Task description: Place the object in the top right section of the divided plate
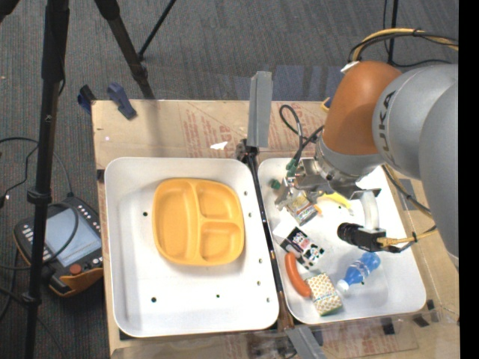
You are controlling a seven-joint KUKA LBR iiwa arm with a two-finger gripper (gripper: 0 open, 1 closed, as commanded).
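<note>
Two white bins, left bin and right bin, on cardboard-topped desk. Right bin: black-white cow toy, orange sausage, checkered block, blue bottle. Tripod and teach pendant on carpet at left.

From my remote station I see even, fairly bright overhead light. The two white bins glare nearly to washout, while the carpet at the far side sits dim. Soft shadows fall under the yellow plate. Small items in the right bin look slightly soft and grainy.
</note>
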